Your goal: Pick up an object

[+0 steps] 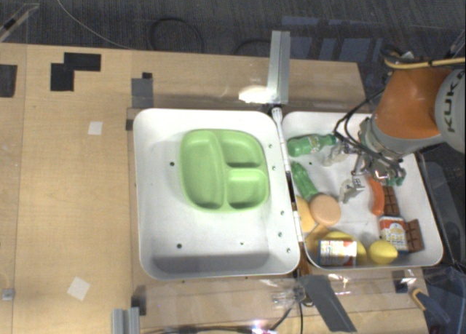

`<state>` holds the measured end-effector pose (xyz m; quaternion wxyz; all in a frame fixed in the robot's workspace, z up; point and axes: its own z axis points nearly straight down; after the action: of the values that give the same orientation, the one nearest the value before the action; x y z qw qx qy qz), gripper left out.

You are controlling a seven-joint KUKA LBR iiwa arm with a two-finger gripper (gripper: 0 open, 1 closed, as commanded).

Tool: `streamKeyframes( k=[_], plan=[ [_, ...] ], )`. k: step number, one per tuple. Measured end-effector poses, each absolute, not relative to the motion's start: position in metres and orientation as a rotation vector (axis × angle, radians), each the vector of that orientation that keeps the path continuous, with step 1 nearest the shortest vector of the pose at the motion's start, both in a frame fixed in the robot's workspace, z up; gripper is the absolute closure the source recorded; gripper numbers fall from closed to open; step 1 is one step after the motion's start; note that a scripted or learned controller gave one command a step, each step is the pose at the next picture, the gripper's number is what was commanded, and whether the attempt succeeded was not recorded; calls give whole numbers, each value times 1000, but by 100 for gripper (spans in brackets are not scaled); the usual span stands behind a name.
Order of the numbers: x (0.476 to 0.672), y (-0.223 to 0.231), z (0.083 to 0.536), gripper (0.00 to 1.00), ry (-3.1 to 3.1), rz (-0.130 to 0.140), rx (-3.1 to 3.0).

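Hovering over the right bin (429,252), my claw (362,177) hangs among the clutter; I cannot tell how it is set. Just beside it lie a green bottle (309,144), an orange carrot (377,196) and a round peach-coloured piece (325,211). A green divided tray (222,169) sits in the left bin (156,231).

Light wooden bench (65,201) carries two shallow white bins side by side, touching along inner edges. Left bin (156,245) sits near bench middle; right bin (429,241) toward right end. Grey metal post (279,70) stands upright behind junction of bins. Black square markings (73,69) on bench top at far left. Small pale paper squares (95,128) lie on wood left of bins.
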<state>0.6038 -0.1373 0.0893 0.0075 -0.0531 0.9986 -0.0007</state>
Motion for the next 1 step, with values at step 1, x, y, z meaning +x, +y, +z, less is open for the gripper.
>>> streamKeyframes(
  k=[1],
  plan=[
    [605, -142, 89, 0, 3129, 0, -52]
  ],
)
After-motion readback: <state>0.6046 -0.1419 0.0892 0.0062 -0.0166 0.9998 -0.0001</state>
